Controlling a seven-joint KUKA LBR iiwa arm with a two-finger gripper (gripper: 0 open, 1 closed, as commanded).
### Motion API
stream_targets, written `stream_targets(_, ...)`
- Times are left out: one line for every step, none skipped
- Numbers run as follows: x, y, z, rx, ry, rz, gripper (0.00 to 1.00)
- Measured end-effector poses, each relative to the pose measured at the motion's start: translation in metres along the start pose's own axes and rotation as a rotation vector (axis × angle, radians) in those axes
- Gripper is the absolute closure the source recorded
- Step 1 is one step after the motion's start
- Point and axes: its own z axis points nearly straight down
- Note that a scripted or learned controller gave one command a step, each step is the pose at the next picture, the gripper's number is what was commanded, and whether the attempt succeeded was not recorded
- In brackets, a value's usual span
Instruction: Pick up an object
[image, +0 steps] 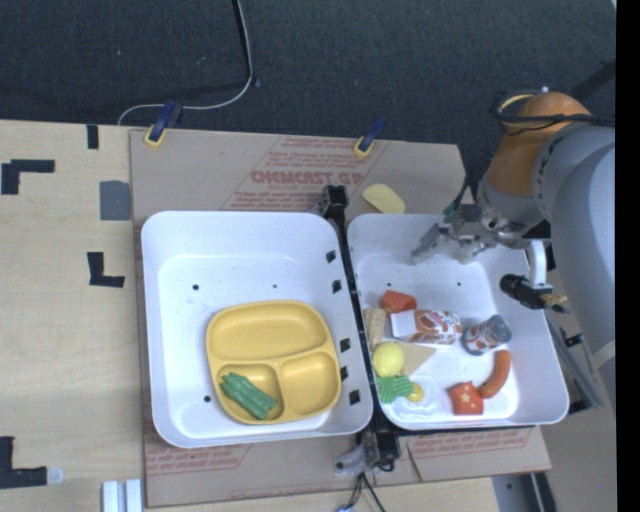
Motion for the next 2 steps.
stream_targets(0.051, -0.070, -0.004, 0.001, 0.002, 0.001, 0.00)
stream_targets(0.020, -0.148, -0.005, -0.004, 0.000, 0.006, 0.00)
